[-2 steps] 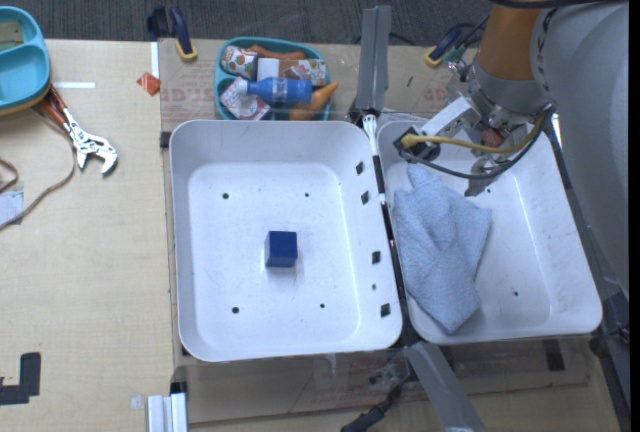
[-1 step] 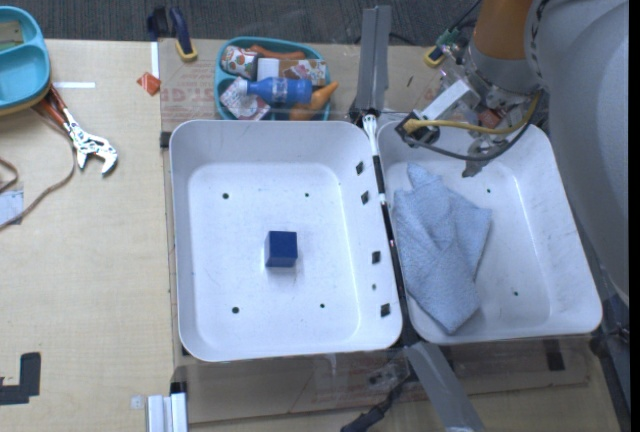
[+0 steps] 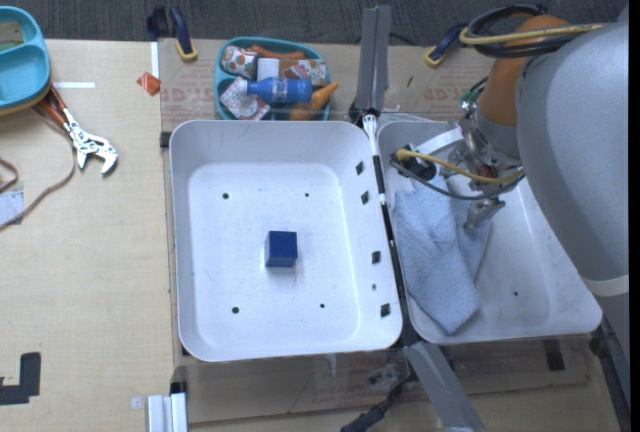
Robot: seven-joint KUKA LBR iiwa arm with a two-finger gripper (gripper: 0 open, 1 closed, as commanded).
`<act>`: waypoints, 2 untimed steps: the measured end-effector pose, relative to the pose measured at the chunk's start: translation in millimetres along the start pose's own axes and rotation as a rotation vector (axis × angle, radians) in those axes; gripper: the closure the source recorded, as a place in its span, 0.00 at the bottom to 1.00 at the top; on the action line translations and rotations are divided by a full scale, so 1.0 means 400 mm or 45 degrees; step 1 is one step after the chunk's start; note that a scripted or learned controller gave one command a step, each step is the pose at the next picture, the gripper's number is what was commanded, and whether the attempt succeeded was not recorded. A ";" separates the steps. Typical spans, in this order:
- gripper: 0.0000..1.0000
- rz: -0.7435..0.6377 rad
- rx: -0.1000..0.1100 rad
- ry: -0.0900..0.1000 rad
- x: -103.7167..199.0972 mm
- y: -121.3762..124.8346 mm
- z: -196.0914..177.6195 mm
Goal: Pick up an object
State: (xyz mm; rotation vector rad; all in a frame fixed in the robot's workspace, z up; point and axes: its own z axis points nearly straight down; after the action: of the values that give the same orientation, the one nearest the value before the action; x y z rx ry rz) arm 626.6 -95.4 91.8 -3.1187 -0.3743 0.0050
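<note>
My pincer [image 3: 478, 217] hangs in the right bin [image 3: 545, 305], tip at the grey cloth [image 3: 436, 260] spread along that bin's left side; can't tell its opening. Blue cube [image 3: 282, 249] sits near the left bin's [image 3: 200, 220] centre. Beyond the bins' far edge: a teal tub of clutter [image 3: 272, 80]. A wrench [image 3: 88, 146] lies on the desk's left.

Blue cube [image 3: 282, 249] in left bin [image 3: 200, 320]; tool [image 3: 482, 212] over grey cloth [image 3: 435, 255].
</note>
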 end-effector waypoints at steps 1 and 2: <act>0.00 0.046 -0.001 0.002 -0.007 0.158 -0.166; 0.00 0.050 0.000 0.002 -0.063 0.261 -0.272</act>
State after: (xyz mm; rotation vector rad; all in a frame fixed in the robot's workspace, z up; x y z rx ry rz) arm 627.3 -202.8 200.6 -3.1257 -0.3124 0.0022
